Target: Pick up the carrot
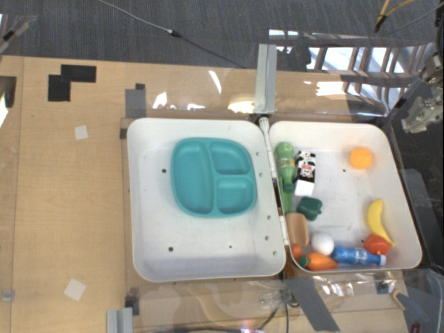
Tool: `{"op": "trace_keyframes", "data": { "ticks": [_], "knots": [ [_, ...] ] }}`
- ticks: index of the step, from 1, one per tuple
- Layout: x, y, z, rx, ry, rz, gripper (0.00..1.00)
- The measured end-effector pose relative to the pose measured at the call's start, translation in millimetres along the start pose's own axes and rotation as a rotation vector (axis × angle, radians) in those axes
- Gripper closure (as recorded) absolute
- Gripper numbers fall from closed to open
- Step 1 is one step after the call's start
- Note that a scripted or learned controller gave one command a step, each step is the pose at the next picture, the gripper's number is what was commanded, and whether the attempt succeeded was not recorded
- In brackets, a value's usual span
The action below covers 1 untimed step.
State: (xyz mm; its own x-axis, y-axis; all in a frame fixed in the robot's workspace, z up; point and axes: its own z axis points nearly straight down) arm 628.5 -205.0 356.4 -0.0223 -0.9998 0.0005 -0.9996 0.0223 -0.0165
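The desk [62, 207] is pale wood and carries two shallow white bins side by side. The left bin [152, 255] holds a teal divided plate [213, 177] lying flat near its middle. The right bin [340, 189] holds the smaller things. A green bottle [284, 159] lies along that bin's left wall, with a black-and-white carton [305, 166] just beside it and a dark green pepper [309, 207] below the carton. A yellow banana [377, 220] lies near the bin's right wall, and an orange ball [361, 158] sits towards the far right corner, well apart from the rest. Along the near wall lies a blue bottle [356, 257], with a red piece [377, 244] at its right end and a white egg [322, 243] at its left. The carrot [319, 261] lies in the near left corner of the right bin, touching the egg and just beside the blue bottle. The end effector [421, 113] hangs past the far right corner of the right bin, well apart from the carrot; whether it is apart or together I cannot tell.
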Motion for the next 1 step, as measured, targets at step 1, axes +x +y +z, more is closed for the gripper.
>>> {"op": "trace_keyframes", "data": {
  "ticks": [1],
  "knots": [
    [3.1, 108.0, 94.7, -0.015, -0.006, -0.407, 1.0]
  ]
}}
